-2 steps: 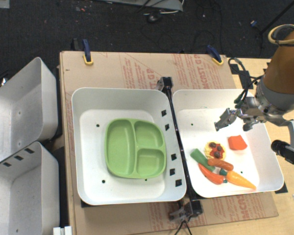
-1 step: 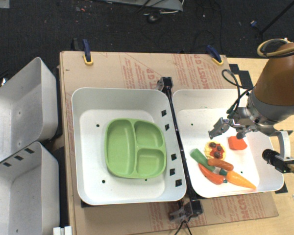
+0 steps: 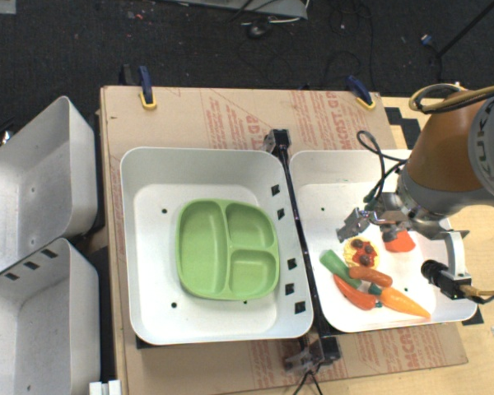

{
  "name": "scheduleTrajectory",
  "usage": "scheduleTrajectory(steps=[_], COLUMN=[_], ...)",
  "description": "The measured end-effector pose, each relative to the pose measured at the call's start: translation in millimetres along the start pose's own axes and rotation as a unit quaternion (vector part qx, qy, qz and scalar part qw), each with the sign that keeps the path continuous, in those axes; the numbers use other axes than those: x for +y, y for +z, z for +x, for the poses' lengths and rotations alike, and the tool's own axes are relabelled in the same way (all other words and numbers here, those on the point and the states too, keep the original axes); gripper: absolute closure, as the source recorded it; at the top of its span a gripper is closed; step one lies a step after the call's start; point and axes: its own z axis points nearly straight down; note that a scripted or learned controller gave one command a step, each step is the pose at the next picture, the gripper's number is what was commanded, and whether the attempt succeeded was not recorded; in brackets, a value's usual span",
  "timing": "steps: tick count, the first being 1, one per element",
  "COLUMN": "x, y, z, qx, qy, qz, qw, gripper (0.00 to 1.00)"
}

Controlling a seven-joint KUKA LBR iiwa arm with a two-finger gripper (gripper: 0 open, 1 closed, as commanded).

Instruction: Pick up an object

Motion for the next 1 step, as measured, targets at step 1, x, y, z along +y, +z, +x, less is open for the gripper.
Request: scheduleTrajectory(steps=[1], x=[-10.9], y=[51.9], z=[-1.1], qx=[0.0], qy=[0.001], qz=[0.001], qw=[1.0], gripper=[0.0])
